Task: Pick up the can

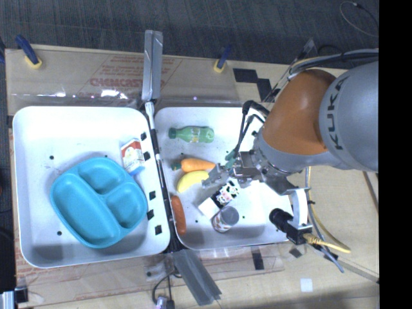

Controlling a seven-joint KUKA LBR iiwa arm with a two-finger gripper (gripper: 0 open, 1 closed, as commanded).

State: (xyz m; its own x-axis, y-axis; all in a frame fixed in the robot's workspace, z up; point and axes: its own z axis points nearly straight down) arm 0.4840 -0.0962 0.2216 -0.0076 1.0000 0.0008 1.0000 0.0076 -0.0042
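The can [225, 219] stands upright near the front wall of the right bin [257, 235], its round silver top facing up. My gripper [217, 176] hangs over the middle of that bin, just behind the can and a little to its left. It is beside a yellow banana [190, 181] and above a small black-and-white patterned object [227, 194]. A white card [207, 205] lies flat next to the can. The grey and orange arm covers the bin's right half. Nothing shows held in the gripper.
The right bin also holds a green bottle [191, 134] at the back, an orange carrot [196, 165] and a reddish sausage [178, 215] by the left wall. In the left bin [38, 127] sit a blue divided plate [98, 202] and a small red-and-white carton [132, 156].
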